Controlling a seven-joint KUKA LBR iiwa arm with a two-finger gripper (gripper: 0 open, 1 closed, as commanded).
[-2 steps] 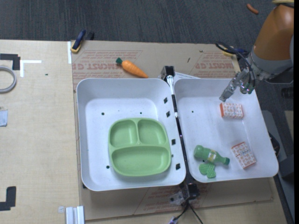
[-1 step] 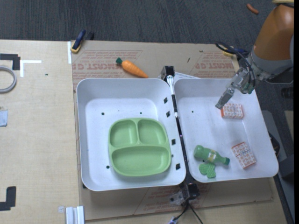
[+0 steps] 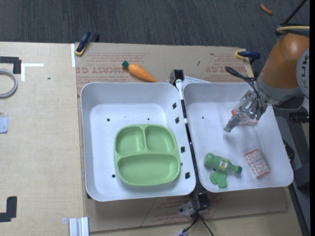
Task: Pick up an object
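1. Two shallow white bins are sitting side by side on a brown cardboard sheet [image 3: 147, 58]; we are logging the left bin [image 3: 93, 132] and the right bin [image 3: 275, 146] as smooth, rounded-cornered plastic trays.
2. One pale green divided plate [image 3: 146, 154] is lying flat in the left bin, glossy, with three compartments.
3. One green bottle [image 3: 222, 163] is lying on its side near the front of the right bin, and one small green leafy piece [image 3: 219, 180] is lying just beside it.
4. One small box [image 3: 257, 162], pale with red print, is resting flat to the right of the bottle.
5. One orange toy carrot [image 3: 140, 72] with a green tip is lying on the cardboard behind the bins.
6. One gripper [image 3: 235, 121] is hanging over the back of the right bin, metallic and tilted; we cannot tell how its claw is standing, and we are seeing nothing between it.
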